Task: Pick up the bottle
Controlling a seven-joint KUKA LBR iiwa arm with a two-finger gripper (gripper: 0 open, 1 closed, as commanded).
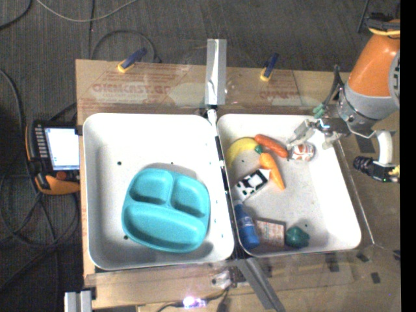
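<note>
The gripper (311, 132) hangs over the right bin's (338, 194) far corner, fingers spread, holding nothing, far from the bottle (246, 225).

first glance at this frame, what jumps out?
The big teal divided tray in the left bin draws the eye first. Next is the clutter in the right bin: a yellow banana and two orange carrots near its far left corner, and the blue bottle lying along its left wall toward the near edge. The arm's orange band stands out at the upper right, with the gripper over the right bin's far side.
</note>
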